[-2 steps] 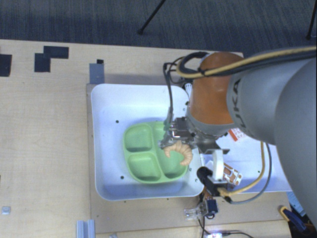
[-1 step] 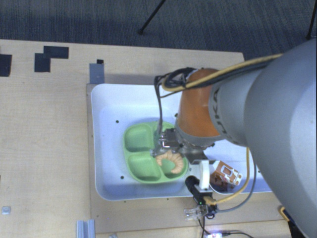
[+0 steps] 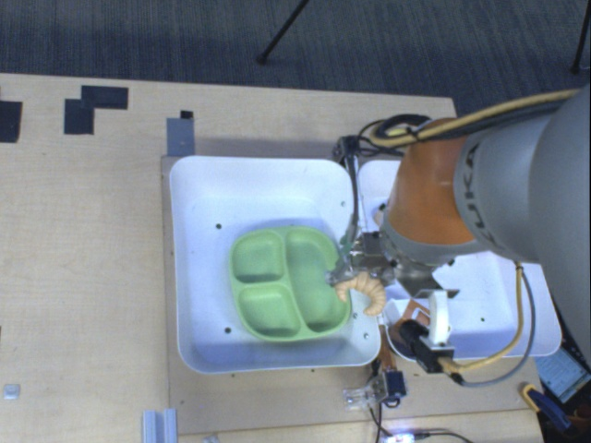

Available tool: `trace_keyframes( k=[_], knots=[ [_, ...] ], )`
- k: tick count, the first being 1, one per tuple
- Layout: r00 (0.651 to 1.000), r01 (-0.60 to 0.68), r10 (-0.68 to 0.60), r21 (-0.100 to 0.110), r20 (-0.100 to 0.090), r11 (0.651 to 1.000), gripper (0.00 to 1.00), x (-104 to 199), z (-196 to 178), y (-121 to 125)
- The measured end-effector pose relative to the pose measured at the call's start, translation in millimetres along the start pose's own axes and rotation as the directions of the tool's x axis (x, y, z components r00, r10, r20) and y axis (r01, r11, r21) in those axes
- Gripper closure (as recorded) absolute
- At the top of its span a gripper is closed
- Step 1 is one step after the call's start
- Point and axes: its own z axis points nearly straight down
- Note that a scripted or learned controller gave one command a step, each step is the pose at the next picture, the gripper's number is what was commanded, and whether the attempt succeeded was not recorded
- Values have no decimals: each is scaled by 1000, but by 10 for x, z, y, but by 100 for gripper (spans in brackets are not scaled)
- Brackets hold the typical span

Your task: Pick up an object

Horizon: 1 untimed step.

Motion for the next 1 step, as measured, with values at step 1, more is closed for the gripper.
trace_keyframes(
  k=[1],
  knots=[
    [1000, 4, -4, 1, -1, 1000, 100, 490, -135, -4]
  ],
)
